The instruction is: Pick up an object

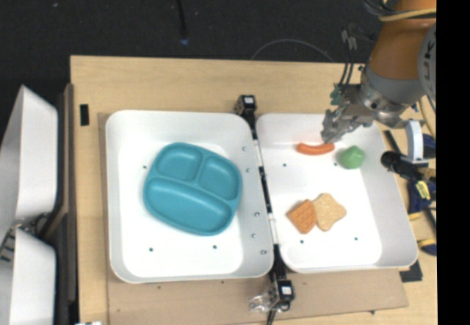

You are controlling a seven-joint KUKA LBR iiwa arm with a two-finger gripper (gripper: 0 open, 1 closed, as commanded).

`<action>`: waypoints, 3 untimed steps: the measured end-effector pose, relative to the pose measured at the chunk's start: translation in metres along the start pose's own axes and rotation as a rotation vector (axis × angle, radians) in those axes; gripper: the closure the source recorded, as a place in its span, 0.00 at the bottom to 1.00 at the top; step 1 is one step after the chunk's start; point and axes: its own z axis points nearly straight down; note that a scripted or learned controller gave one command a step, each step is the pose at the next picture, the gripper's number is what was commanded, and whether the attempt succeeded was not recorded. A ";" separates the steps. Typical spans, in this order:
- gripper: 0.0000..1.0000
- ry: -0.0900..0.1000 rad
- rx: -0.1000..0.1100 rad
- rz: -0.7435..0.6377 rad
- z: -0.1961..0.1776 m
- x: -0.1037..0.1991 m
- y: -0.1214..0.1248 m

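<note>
In the right bin [382, 243] lie an orange sausage-shaped piece [314, 147] near the back, a green round piece [351, 158] to its right, and two toast-like pieces, one darker orange [302, 216] and one tan [330, 212], side by side near the middle. My gripper [332, 133] hangs from the grey and orange arm at the bin's back, its tips just above the right end of the orange sausage piece. I see nothing held between them.
The left bin [125, 243] holds a teal divided plate [193, 188]. A black clamp [246, 105] sits at the back where the bins meet. Blue and yellow clutter [420, 169] lies by the right bin's outer edge.
</note>
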 end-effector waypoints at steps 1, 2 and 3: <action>1.00 0.000 -0.002 0.000 0.008 0.051 0.016; 1.00 0.000 0.001 0.001 0.010 0.096 0.014; 1.00 0.000 -0.002 0.000 0.016 0.140 0.020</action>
